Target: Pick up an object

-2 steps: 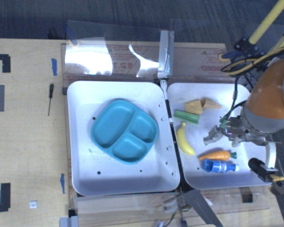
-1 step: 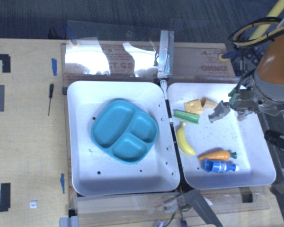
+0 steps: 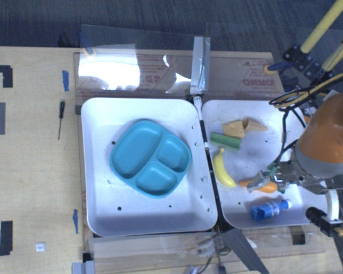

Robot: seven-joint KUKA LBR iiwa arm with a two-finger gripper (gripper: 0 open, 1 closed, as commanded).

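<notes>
In the right bin (image 3: 274, 114), my gripper (image 3: 272, 176) hangs low over a small orange carrot-like piece (image 3: 267, 188), right above it or touching it. A yellow banana (image 3: 223, 170) lies to its left by the divider. Just in front of the gripper lies a blue bottle (image 3: 268, 210). A green block (image 3: 225, 140) and a tan wedge (image 3: 238, 128) sit toward the bin's back. The arm, with its orange band (image 3: 327, 136), covers the bin's right side.
The left bin (image 3: 94, 153) holds a blue divided plate (image 3: 151, 157). A clear upright panel (image 3: 137, 67) stands behind both bins. Black and yellow cables (image 3: 300, 96) hang at the back right. A screwdriver (image 3: 60, 117) lies on the bench at left.
</notes>
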